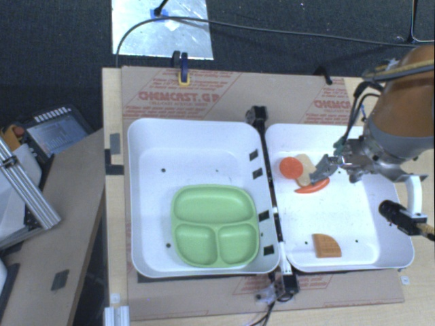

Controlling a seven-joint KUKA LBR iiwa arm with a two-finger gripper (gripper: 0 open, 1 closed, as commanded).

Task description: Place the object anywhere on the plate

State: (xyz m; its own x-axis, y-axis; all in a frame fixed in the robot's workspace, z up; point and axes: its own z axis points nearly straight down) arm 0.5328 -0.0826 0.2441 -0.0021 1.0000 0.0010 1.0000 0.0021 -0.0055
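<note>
End effector point(325, 170) in right bin point(391, 250), can't tell its state. It sits over a red chili-like piece point(311, 187), touching or just above, with an orange round piece point(291, 167) at its 9 o'clock. Green divided plate point(214, 224) in left bin point(153, 182). Bread-like wedge point(327, 246) at 6 o'clock.

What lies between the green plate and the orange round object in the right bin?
In the camera view, the two bins' adjoining walls with black clips lie between the green plate and the orange round object, plus bare white bin floor.
</note>
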